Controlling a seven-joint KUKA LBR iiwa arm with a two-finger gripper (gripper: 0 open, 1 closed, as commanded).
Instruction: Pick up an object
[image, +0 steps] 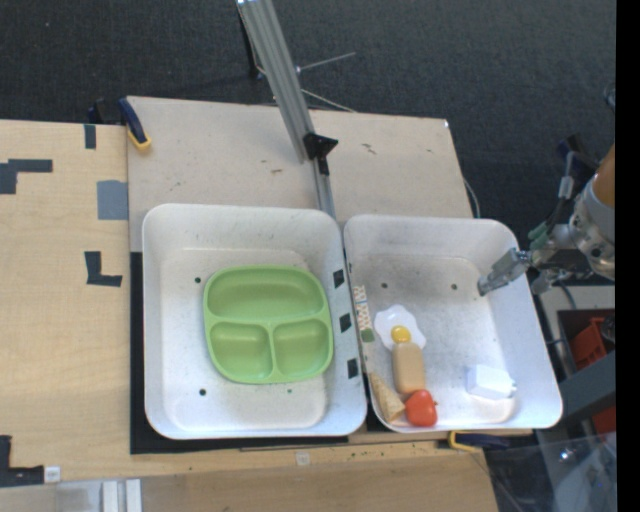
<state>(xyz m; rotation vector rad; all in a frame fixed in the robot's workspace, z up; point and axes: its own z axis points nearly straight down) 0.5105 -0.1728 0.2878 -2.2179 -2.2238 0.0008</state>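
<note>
a grey robot arm reaches in from the right, its pincer (497, 272) poised at the right rim of the right bin (440, 232); whether the pincer is open or closed cannot be told from this angle, and nothing is seen between its tips. the pickable items lie well apart from it, down and to the left, clustered along the bin's near left side. counted there: one toy fried egg (398, 325), white with a yellow yolk; one tan bread-like piece (408, 368) touching the egg's near edge; one red tomato-like ball (421, 408) just below that piece; one orange-brown wedge (386, 397) lying against the bin's left wall; and one small white block (490, 381) near the near right corner, closest to the pincer though still apart from it. two shallow white bins sit side by side on the worktop (60, 300). the left bin (170, 230) holds one green divided plate (268, 323) with three compartments, lying flat at its centre. a slanted metal pole (285, 85) crosses the top of the scene, ending near the bins' shared far corner.
</note>
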